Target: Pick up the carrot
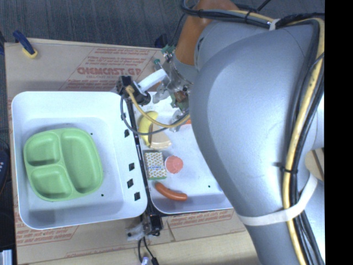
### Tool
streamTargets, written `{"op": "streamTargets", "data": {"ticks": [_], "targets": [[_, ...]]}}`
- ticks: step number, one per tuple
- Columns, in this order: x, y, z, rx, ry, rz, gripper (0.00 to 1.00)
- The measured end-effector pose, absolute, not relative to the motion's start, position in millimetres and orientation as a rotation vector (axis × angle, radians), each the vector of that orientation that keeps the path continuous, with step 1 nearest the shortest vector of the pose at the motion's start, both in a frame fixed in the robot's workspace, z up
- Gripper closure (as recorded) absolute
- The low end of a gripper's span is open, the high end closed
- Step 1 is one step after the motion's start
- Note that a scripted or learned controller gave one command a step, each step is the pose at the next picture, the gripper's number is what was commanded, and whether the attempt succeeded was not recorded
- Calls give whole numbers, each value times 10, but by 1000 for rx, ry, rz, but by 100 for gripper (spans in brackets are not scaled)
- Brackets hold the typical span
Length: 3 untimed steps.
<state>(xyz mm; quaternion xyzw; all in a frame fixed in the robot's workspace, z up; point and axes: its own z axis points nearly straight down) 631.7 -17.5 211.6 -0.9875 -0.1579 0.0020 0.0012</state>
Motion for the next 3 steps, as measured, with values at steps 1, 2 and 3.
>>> {"op": "streamTargets", "data": {"ticks": [1,2,3], "targets": [[6295,-247,1913,-3122,-324,9,0],[5870,-26,1910,-3090,-539,10,0],[6028,184,1913,-3121,-347,7,0]]}}
